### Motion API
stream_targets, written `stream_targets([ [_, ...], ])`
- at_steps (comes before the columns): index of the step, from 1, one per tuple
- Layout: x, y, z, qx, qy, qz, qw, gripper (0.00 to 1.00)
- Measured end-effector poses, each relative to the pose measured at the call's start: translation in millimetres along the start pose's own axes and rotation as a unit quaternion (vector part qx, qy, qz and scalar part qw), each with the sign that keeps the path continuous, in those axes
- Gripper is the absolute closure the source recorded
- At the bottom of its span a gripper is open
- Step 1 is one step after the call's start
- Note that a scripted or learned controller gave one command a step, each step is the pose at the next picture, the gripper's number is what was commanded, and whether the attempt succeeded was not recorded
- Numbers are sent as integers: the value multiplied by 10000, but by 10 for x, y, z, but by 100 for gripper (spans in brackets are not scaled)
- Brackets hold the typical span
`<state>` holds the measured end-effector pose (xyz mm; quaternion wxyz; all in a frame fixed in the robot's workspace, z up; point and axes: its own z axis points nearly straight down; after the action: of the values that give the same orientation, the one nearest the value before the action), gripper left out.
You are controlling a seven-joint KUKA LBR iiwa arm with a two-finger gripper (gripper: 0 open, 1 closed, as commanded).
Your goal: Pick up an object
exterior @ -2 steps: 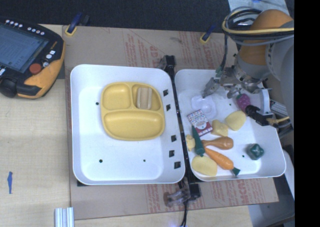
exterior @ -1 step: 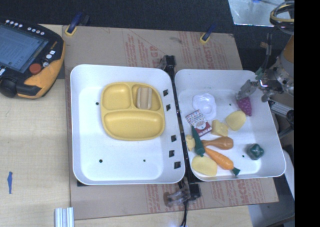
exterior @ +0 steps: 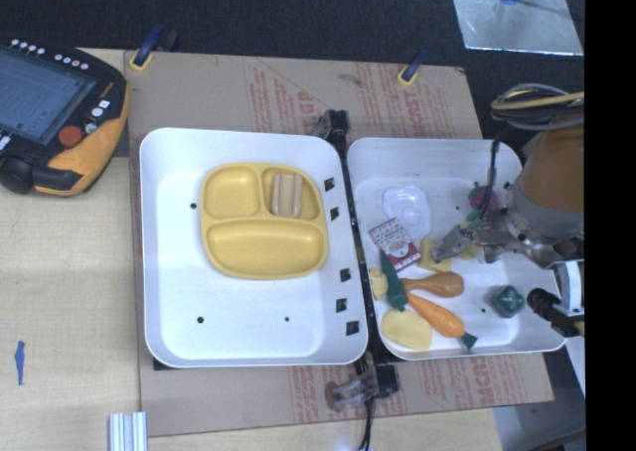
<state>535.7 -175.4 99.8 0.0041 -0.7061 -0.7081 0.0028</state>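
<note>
Bench: cardboard sheet (exterior: 248,81) covers the wood top, held by clips at the far edge, likely so that it cannot slide under the bins.
Pendant: teach pendant (exterior: 55,116) lies at far left, well apart from both bins, out of the arm's reach.
Left bin: left bin (exterior: 169,320) bears a yellow tray (exterior: 263,250) with three compartments; a small tan piece (exterior: 286,194) stands in the far right compartment. Nothing else lies in it, so it looks like the place for drop-offs.
Right bin: right bin (exterior: 383,156) holds the clutter, which suits it as the picking side, nearest the arm.
Items: carrot (exterior: 437,315) lies slantwise near the front wall, touching a pale yellow piece (exterior: 407,332); a drumstick (exterior: 437,286) lies just behind it; a red-and-white packet (exterior: 394,242) and a clear cup (exterior: 405,206) sit farther back; a small green thing (exterior: 505,301) rests near the right wall.
Arm: arm (exterior: 552,181) reaches in from the right, over the right bin's far right part.
Gripper: gripper (exterior: 467,238) points left, low over the middle of the right bin, just right of the packet and behind the drumstick. I cannot tell how its tips stand, nor whether anything is caught; too dark and small.
Task thing: no one target is given; judging by the aim, the packet or drumstick is nearest.
Progress: probably the approach, nothing visibly lifted.
</note>
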Motion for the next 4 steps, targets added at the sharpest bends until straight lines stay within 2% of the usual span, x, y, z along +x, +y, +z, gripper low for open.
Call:
stream_targets([
  [1,-371,713,66,-70,-24,-23,10000,0],
  [2,-86,1232,56,-52,-11,-22,10000,0],
  [3,78,323,61,5,0,3,10000,0],
  [4,56,365,-52,-30,-16,-2,10000,100],
])
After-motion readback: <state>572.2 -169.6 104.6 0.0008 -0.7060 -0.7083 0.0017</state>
